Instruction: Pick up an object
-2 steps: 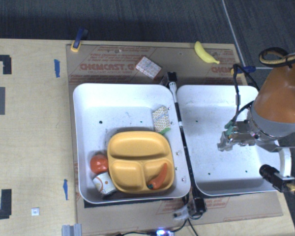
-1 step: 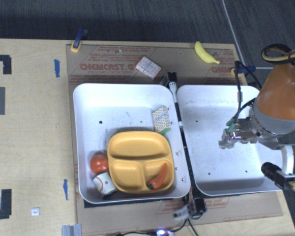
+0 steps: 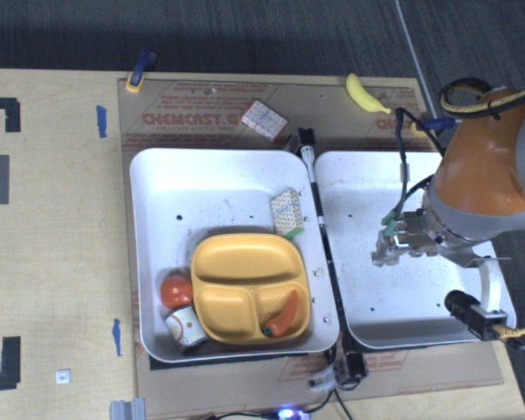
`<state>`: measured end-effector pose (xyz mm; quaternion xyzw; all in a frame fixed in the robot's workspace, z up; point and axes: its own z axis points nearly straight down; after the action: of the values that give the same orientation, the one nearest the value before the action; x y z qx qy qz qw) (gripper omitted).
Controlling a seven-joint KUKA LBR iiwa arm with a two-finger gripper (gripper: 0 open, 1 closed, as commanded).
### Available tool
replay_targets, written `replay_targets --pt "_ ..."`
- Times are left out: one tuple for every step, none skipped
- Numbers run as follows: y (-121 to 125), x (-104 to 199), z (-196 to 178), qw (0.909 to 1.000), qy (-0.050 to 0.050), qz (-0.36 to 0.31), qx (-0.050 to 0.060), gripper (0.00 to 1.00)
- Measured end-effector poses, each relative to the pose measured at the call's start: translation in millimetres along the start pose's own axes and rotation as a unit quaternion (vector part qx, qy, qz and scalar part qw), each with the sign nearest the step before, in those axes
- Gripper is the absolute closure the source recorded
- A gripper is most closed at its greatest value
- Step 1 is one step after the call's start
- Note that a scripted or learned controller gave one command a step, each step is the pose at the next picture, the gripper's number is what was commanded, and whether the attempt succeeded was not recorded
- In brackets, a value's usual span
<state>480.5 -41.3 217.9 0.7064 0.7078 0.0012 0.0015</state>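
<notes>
On the wooden bench (image 3: 52, 261), two white bins (image 3: 157, 182) rest on cardboard (image 3: 201, 112).

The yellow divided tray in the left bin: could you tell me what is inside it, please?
An orange-red carrot-like piece lies in the lower right compartment of the yellow tray. Its other compartments show bare yellow. Whatever lies beneath the tray is covered.

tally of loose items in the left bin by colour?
yellow: 1, divided tray
orange/red: 2, carrot-like piece, tomato-like ball
white-and-orange: 1, small cup
patterned pale: 1, small packet
total: 5
</notes>
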Motion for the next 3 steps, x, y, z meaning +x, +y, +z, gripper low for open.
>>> replay_targets --pt "0 19 -19 1.0 0.0 0.0 0.0 1.0" --pt "-1 24 1 1.0 0.001 0.001 0.003 1.0" --pt "-1 -33 17 1.0 0.001 0.001 0.003 1.0"
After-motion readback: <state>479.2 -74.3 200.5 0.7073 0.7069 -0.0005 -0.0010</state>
